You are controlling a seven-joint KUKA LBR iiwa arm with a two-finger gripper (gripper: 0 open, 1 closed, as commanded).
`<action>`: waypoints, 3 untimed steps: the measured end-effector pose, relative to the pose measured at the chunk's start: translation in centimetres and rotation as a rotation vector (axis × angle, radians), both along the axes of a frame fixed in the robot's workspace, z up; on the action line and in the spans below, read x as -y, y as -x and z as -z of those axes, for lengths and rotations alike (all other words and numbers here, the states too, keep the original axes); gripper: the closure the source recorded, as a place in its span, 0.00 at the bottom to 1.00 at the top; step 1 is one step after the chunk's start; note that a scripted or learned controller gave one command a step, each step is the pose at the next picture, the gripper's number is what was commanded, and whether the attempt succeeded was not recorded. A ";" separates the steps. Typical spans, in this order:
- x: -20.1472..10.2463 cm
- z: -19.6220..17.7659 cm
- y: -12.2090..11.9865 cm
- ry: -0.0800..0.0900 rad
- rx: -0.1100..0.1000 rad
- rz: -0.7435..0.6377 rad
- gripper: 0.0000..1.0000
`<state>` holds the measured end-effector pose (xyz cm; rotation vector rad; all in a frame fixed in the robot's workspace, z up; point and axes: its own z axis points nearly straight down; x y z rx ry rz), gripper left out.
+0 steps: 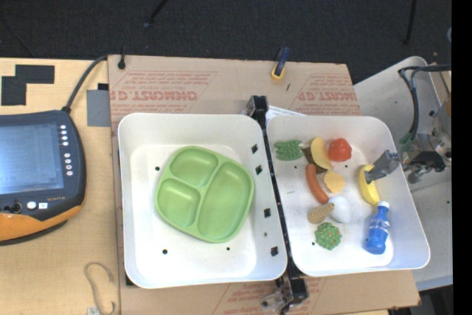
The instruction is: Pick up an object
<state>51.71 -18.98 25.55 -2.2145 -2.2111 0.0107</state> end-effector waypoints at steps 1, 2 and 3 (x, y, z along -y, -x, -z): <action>0.0 -0.5 -0.2 0.002 0.010 -0.001 0.00; -0.6 5.7 -0.5 0.000 0.004 -0.003 0.00; -1.1 11.3 -1.5 0.001 0.006 -0.003 0.00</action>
